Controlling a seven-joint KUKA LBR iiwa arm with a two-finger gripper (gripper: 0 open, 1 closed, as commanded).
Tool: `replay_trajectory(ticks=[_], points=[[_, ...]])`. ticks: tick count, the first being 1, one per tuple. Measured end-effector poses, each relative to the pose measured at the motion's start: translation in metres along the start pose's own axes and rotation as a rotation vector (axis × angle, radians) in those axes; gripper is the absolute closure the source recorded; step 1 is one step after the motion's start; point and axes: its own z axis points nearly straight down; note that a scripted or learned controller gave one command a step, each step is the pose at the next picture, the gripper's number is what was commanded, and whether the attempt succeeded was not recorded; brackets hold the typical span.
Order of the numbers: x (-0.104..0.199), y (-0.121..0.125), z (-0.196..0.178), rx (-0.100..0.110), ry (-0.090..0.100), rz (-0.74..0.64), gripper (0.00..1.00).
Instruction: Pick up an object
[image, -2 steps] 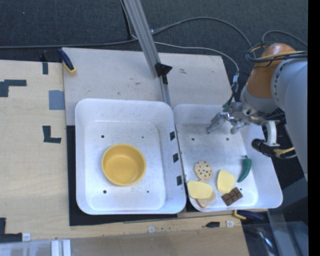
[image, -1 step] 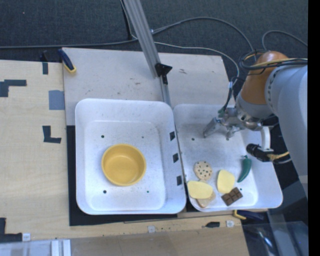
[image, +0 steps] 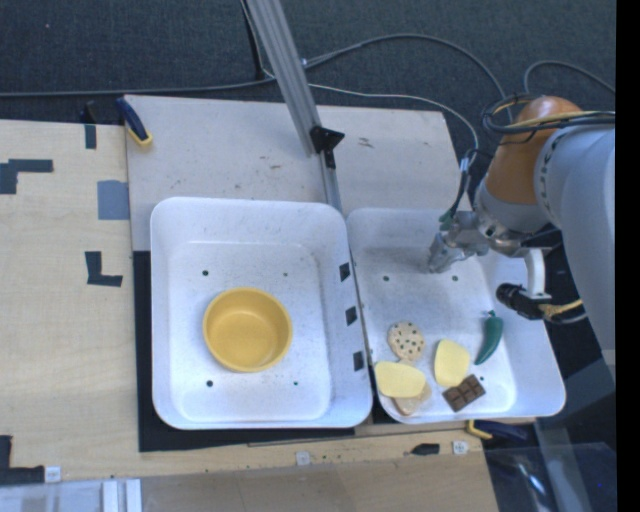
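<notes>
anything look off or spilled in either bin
Nothing stands out. The yellow bowl sits upright in the left bin; the cookie, green pepper and chocolate piece lie in the right bin.

arm (image: 585, 190): grey casing | orange band above wrist | black cables | claw (image: 445, 255): grey metal

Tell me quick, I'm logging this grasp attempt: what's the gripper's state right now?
Gripper: over the upper part of the right bin, apart from the items at the bin's lower end; open or shut cannot be told.
</notes>
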Motion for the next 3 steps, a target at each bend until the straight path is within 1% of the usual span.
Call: replay_trajectory(ticks=[1,2,3], points=[[-0.002,0.002,-0.042,-0.002,0.0,0.001,1.0],[-0.006,-0.003,-0.102,-0.004,0.0,0.001,1.0],[-0.006,-0.002,-0.137,-0.002,0.001,0.001,1.0]])
